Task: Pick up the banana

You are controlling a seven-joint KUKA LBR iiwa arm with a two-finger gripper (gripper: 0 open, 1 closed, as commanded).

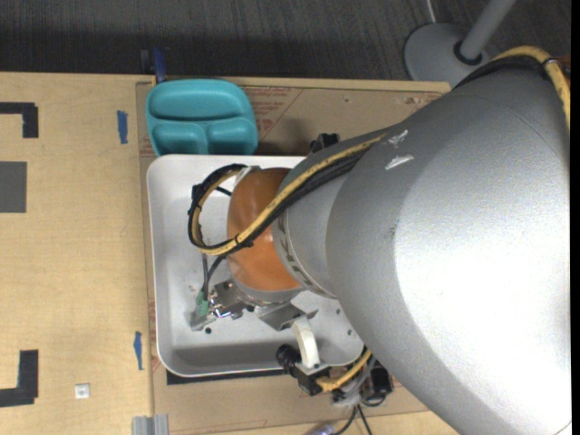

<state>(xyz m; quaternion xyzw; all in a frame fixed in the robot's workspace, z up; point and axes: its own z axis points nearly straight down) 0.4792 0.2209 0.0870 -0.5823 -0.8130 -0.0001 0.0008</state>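
One grey arm (435,234) fills the white bin (168,270); its hand (207,311) hangs low (grip: cannot tell).

One white bin (172,270) is showing on the bench (72,243). One teal tray (201,116) is sitting just behind it. One grey arm (435,243) is reaching over the bin, carrying one orange band (258,243). Three strips of blue tape (122,127) are sticking to the bench, and three black marks (20,120) are lying along its left edge.
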